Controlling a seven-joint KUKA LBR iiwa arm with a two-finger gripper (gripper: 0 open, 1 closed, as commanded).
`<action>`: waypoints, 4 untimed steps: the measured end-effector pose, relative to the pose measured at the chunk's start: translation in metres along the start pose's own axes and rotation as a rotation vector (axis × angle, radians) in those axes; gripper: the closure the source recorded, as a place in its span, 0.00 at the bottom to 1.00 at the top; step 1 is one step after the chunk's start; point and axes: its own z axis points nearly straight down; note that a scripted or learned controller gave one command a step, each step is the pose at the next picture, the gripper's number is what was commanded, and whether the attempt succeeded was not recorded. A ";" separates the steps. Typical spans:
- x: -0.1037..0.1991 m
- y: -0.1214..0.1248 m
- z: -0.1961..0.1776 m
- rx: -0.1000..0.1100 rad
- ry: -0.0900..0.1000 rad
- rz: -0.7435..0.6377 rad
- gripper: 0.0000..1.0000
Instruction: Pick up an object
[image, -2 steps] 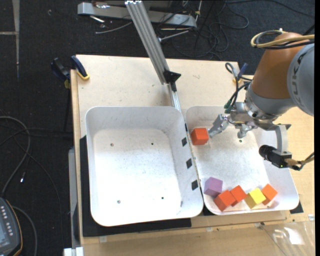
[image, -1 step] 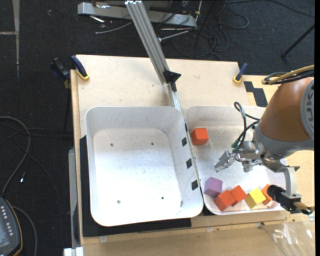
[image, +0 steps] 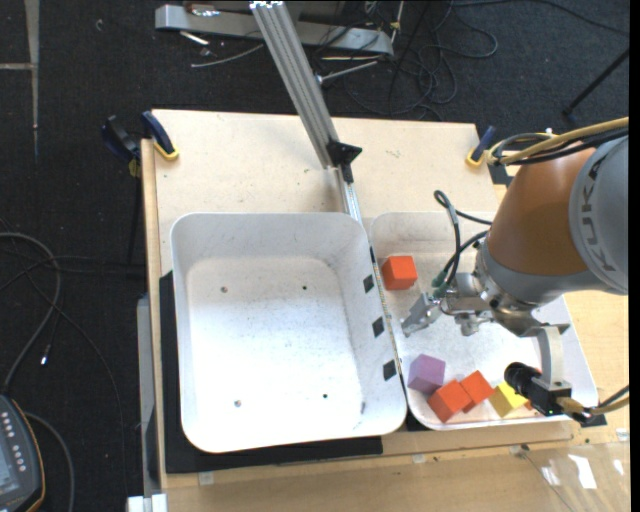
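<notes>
Orange block (image: 400, 271) sits just up-left of the claw (image: 424, 314), purple block (image: 427, 373) just below; claw hovers, grip state unclear, holding nothing visible. Approach stage, I'd say: next, descend over one block.

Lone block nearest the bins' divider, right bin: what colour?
Orange block, clearest in the camera view.

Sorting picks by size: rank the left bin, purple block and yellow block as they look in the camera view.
1. Left bin, by far the largest.
2. Purple block.
3. Yellow block, though it is partly hidden by neighbouring things, so its rank against purple is unsure.
</notes>
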 end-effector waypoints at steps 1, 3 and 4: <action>0.016 0.055 0.014 -0.001 -0.002 0.002 0.00; -0.021 0.072 0.013 0.004 0.001 0.000 0.00; 0.007 0.049 0.013 0.005 -0.001 0.003 0.00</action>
